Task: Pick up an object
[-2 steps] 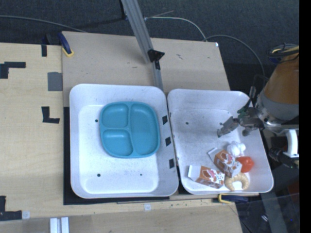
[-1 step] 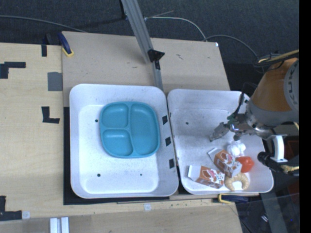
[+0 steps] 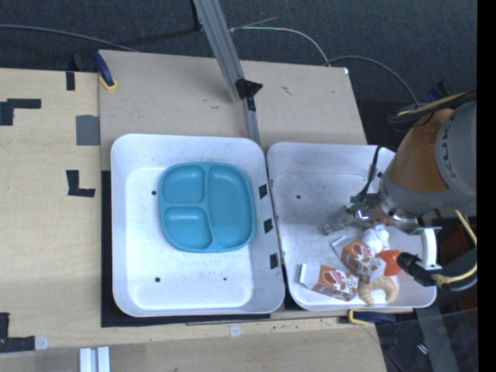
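A: Gripper (image 3: 346,218) position?
B: Right of the frame, low inside the right bin (image 3: 310,169), just above the pile of objects (image 3: 363,268) in that bin's lower right corner.
A: Holding anything?
B: Can't tell; its state isn't clear from here, and nothing visibly sits in it.
A: And the left bin (image 3: 132,208)?
B: It has a blue divided plate (image 3: 208,206) at its centre.
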### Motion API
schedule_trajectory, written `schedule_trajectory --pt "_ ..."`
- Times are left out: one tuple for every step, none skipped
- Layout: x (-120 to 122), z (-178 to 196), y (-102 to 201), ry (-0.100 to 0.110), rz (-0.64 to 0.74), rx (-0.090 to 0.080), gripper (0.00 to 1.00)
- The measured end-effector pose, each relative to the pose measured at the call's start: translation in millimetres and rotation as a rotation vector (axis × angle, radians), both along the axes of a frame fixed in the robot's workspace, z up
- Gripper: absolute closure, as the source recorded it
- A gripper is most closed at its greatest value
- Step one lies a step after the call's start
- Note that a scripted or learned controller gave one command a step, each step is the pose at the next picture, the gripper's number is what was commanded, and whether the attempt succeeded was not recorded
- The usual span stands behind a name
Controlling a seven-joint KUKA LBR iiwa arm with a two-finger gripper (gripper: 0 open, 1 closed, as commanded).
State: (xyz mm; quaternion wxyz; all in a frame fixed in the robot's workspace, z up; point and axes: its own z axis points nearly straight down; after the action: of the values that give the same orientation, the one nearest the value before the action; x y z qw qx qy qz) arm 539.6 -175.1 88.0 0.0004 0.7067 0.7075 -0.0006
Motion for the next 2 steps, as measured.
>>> schedule_trajectory --pt "-0.1 10.9 0.8 0.001 0.002 0.001 1.0" --pt "7.9 67.2 8.4 -0.004 0.001 0.0 1.0"
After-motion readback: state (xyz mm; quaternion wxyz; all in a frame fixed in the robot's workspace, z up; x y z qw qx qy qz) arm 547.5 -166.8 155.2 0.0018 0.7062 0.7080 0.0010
